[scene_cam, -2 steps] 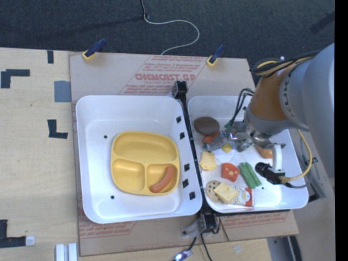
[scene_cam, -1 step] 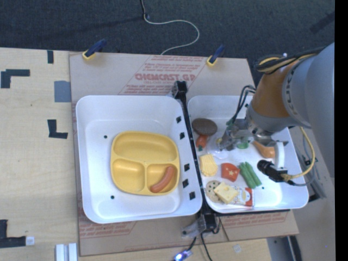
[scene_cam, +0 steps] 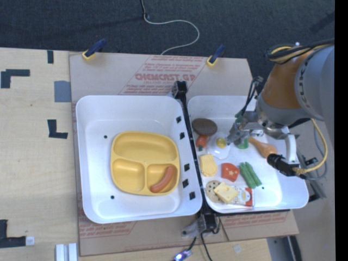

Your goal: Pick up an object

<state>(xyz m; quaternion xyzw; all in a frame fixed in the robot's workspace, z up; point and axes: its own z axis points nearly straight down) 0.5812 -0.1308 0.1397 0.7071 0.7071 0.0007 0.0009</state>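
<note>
Yellow small piece (scene_cam: 221, 142) | just left of tool (scene_cam: 235, 138) | right bin (scene_cam: 293, 192)

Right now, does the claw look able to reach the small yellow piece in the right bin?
Probably yes. The claw hangs just right of the small yellow piece, and nothing lies between them; the brown patty sits up and to the left, out of the way.

A sausage (scene_cam: 163, 179) is seen in the yellow tray (scene_cam: 142, 145); the gripper (scene_cam: 235, 137) is positioned over the right bin (scene_cam: 283, 197).
</note>
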